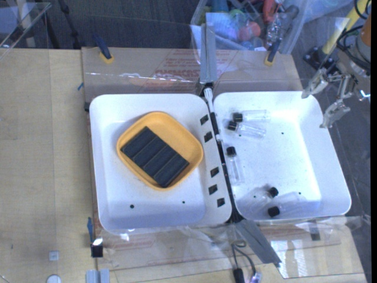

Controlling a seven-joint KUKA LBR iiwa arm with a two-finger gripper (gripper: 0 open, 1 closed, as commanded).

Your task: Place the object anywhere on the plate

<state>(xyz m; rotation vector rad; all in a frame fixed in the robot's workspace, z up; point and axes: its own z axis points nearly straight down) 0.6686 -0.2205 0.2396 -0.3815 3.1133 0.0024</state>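
My plate (160,149) was yellow with a dark ribbed slab (155,155) on it, both bins (147,214) white, and the vials (250,122) clear with black caps.

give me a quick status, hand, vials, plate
Hand at right bin's far right corner, holding nothing. Clear vials loose in right bin, untouched. Yellow plate in left bin, dark ribbed pad on it.

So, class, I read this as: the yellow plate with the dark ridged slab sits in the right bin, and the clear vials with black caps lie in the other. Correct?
Not quite: the camera view shows the yellow plate, carrying its dark ridged slab, in the left white bin. The clear black-capped vials lie in the right white bin.
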